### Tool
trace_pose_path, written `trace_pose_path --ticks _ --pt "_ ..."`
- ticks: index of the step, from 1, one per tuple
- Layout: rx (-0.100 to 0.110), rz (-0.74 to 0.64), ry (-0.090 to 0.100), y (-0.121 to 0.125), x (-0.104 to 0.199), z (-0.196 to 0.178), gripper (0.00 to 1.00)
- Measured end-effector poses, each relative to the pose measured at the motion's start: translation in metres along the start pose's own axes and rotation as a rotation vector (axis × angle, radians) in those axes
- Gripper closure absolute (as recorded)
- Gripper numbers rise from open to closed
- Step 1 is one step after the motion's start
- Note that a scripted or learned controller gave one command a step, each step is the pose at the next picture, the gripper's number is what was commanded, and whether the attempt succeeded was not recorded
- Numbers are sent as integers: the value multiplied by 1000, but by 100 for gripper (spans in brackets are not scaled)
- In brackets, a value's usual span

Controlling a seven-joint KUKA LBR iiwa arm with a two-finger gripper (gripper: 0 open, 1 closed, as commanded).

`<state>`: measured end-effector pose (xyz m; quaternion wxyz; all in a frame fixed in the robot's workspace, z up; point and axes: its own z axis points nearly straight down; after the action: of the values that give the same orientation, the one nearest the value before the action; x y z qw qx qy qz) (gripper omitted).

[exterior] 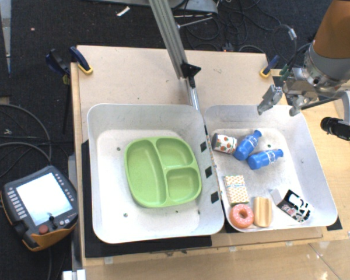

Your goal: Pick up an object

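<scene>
Fingers (pixel 282 102) spread, empty (above right bin's (pixel 315 156) far rim).

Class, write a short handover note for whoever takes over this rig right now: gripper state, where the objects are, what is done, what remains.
Gripper: open, holding nothing, above the far edge of the right bin.
Right bin holds two blue bottles, a small can, a patterned packet, a donut, a bread roll and a black-and-white item.
Left bin holds a green divided plate.
Done: no pick yet.
Left: descend, grasp one object, lift.
</scene>
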<state>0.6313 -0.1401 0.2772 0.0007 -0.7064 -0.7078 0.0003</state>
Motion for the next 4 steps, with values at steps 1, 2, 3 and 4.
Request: trace_pose_path --ticks 1,2,3,4 --pt "0 0 0 0 0 0 0" --pt "3 2 -1 5 -4 46 0" --pt "3 2 -1 0 -4 90 0" --pt "5 2 0 1 -7 154 0"
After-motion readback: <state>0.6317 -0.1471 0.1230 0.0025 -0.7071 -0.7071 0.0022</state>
